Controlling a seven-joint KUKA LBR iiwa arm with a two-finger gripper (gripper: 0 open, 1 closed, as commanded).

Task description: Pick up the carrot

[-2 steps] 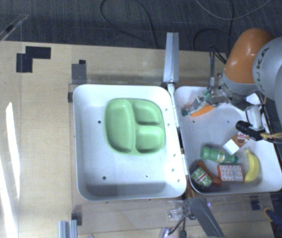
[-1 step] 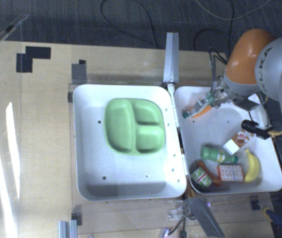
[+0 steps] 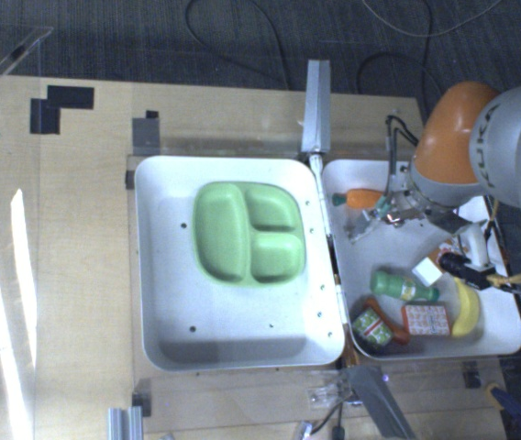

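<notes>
The carrot is a short orange piece lying near the far left corner of the right bin. My gripper hangs low over that bin, just to the near right of the carrot and close against it. I cannot see the carrot held in it. The grey arm with its orange band comes in from the right and hides the bin's far right part.
The left bin holds a green divided plate. In the near half of the right bin lie a green bottle, a white block, a banana, a red box and a green packet.
</notes>
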